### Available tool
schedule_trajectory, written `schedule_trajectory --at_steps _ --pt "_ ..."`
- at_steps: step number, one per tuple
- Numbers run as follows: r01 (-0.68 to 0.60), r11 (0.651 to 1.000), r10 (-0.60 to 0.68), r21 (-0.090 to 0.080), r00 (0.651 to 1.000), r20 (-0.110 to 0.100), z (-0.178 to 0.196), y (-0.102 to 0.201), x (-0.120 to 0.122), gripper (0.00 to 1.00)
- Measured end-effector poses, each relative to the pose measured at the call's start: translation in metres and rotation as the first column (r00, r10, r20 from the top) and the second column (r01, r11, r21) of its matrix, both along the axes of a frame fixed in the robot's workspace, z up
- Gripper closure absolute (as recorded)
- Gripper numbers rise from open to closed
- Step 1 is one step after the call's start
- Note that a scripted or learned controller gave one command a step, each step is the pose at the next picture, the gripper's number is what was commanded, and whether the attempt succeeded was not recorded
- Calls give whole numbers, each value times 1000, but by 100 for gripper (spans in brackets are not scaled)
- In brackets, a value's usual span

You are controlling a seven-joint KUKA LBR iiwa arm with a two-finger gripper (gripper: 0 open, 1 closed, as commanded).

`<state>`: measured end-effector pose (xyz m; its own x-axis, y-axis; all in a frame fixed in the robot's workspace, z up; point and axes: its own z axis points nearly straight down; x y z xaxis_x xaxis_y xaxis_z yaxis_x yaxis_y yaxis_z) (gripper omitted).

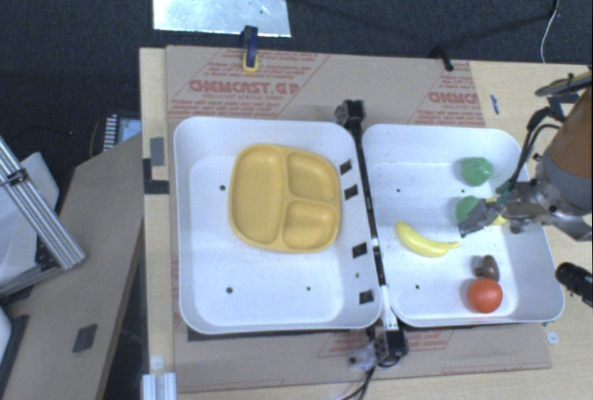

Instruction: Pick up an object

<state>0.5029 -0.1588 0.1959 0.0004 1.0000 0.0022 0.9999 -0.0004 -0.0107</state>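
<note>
The right bin (528, 296) holds a yellow banana (424, 241) near its middle, a green object (477, 170) at the back, and a second green object (466, 205) just in front of that. A small brown item (485, 267) and an orange-red ball (485, 295) lie at the front right. My gripper (480, 217) reaches in from the right and hangs low beside the second green object, just right of the banana's tip. Part of that green object is hidden by the gripper.
The left bin (199, 296) holds a yellow compartment plate (283, 197). A black divider strip (366, 222) runs between the two bins. The arm's body (565, 176) occupies the right edge of the right bin.
</note>
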Motion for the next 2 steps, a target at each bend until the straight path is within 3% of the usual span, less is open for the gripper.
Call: schedule_trajectory --at_steps 1,2 --pt "-3 1000 4 -3 1000 11 6 0 3 0" --pt "-1 1000 1 -1 1000 9 -38 -4 7 0"
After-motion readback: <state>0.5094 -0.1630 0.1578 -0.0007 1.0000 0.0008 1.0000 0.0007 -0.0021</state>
